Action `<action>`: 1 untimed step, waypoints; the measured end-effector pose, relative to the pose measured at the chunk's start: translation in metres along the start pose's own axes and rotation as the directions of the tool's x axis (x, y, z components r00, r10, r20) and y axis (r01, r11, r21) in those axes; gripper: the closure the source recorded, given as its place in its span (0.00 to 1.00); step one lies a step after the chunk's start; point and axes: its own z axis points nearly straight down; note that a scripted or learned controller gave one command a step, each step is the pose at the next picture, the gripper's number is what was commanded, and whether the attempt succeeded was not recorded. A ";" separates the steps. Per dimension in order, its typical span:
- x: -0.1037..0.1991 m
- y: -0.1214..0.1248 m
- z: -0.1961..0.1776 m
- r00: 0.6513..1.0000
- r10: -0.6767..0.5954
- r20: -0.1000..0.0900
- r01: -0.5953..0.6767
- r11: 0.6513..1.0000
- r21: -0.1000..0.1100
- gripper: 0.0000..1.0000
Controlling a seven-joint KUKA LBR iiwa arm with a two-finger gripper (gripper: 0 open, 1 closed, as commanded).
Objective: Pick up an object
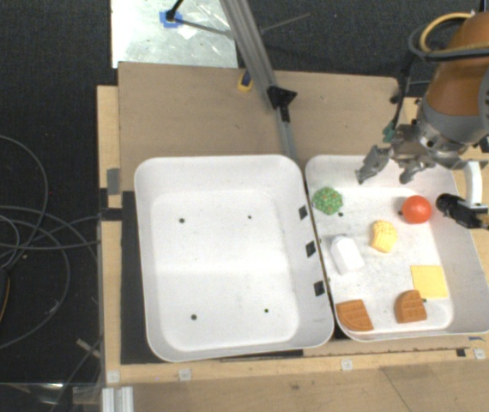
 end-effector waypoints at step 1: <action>-0.007 -0.004 0.059 1.000 0.002 0.000 -0.002 1.000 0.001 0.00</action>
